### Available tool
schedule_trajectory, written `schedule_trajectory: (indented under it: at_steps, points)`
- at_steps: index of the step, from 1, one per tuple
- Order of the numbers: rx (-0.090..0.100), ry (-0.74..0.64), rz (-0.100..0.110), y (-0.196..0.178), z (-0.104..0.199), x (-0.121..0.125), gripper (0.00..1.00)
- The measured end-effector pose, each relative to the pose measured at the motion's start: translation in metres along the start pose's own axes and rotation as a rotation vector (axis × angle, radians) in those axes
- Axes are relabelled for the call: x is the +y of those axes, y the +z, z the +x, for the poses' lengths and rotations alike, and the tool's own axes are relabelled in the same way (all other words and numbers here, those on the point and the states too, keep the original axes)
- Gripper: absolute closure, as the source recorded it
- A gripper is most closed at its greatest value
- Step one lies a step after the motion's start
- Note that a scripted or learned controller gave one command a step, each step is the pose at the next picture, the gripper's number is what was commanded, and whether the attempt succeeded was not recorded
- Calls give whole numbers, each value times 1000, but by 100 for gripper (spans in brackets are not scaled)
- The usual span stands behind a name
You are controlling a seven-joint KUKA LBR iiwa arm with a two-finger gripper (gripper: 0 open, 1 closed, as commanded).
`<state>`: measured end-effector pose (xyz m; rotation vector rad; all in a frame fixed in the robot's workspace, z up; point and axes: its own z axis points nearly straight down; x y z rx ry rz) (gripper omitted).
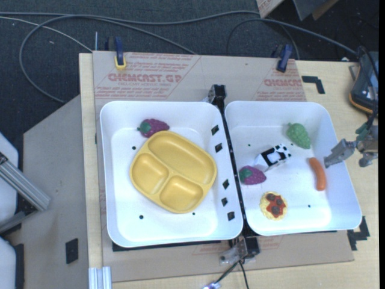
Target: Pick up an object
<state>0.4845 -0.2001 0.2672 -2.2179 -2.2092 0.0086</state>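
The orange sausage-shaped toy (pixel 318 173) lies at the right of the right white bin (pixel 343 215), closest to the grey gripper (pixel 348 152) at the frame's right edge. Descending centred across its narrow width seems wise. The gripper is cropped, so whether it is released or clenched I cannot tell.

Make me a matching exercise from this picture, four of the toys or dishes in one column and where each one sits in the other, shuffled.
Things:
1. yellow divided plate
2. orange carrot
3. green leafy toy
4. small pizza toy

Places:
A. right bin, far corner, near the top wall
B. left bin, middle
C. right bin, near edge, below the purple grape bunch
D. right bin, right side, close to the gripper

Pairs: 1-B, 2-D, 3-A, 4-C
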Motion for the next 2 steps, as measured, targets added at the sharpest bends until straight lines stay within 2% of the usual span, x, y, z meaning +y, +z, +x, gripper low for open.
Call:
schedule_trajectory:
  at_steps: [1,2]
  points:
    - [-3,-4,-11,-5,1,2,0]
    - [0,-4,-6,56,6,0,0]
